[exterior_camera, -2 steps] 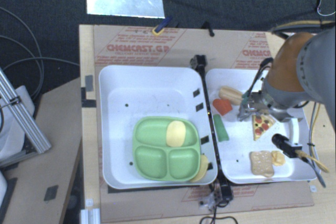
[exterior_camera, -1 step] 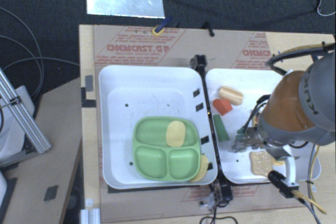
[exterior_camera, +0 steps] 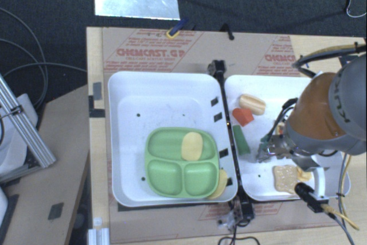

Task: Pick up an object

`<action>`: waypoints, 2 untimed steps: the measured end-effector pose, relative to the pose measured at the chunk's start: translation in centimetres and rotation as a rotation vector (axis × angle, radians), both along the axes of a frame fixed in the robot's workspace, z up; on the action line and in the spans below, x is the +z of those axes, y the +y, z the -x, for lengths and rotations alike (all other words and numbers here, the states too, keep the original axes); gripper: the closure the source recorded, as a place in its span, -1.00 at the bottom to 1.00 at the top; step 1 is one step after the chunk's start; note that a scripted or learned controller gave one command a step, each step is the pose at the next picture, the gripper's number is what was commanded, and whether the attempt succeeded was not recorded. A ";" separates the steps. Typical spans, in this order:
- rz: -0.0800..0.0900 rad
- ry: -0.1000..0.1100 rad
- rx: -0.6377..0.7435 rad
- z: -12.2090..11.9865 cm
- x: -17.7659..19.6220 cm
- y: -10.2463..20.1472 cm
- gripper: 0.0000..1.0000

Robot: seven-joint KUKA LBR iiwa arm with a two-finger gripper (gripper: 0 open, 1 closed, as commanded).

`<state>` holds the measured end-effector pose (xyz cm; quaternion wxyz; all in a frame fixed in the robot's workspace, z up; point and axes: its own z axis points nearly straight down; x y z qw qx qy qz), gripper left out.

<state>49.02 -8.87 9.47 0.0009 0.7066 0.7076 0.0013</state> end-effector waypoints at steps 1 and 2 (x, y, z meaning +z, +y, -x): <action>0.000 0.003 0.000 0.3 -1.1 0.6 1.00; 0.006 -0.005 -0.003 -5.8 -0.9 -6.3 1.00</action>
